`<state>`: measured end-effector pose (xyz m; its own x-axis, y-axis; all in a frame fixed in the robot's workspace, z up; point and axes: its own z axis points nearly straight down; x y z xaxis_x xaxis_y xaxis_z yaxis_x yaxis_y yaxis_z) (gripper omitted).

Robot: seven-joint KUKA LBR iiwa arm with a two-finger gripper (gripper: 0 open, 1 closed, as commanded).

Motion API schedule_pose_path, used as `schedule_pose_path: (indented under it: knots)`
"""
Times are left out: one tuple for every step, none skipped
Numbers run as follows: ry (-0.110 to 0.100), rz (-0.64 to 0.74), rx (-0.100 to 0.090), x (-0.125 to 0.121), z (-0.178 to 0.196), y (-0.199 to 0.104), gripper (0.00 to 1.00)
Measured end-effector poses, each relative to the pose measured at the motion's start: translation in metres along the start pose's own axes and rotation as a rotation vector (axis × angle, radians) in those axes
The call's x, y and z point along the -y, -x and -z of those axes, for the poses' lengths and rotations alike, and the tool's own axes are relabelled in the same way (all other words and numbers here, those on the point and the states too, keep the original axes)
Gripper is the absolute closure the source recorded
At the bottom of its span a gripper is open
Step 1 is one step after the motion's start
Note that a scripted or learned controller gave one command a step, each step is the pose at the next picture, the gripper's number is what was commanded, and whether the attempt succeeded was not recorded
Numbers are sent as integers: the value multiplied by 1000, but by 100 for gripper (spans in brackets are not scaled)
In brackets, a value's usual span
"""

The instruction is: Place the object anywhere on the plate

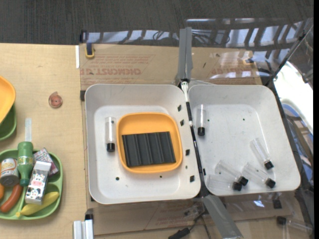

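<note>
Wood worktop w/ two white bins, left bin holding orange plate, dark ribbed block lying on plate's middle, clear vial w/ black cap just left of plate, more vials in right bin well right of plate

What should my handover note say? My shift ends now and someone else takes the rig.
Left bin: orange plate with a ribbed black block lying on it; one clear black-capped tube in the bin beside the plate's left edge, off it.
Right bin: one tube near its left wall, four more clustered in the lower right corner.
Done: the block sits on the plate.
Left: if a tube is the object, none is on the plate yet.
</note>
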<state>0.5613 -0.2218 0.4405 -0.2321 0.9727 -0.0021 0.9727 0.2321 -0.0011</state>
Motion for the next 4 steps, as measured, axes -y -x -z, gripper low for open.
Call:
schedule_pose_path:
  knots:
    - [0, 0, 0, 0, 0, 0, 0]
    - [0, 0, 0, 0, 0, 0, 0]
    - [0, 0, 0, 0, 0, 0, 0]
    - [0, 0, 0, 0, 0, 0, 0]
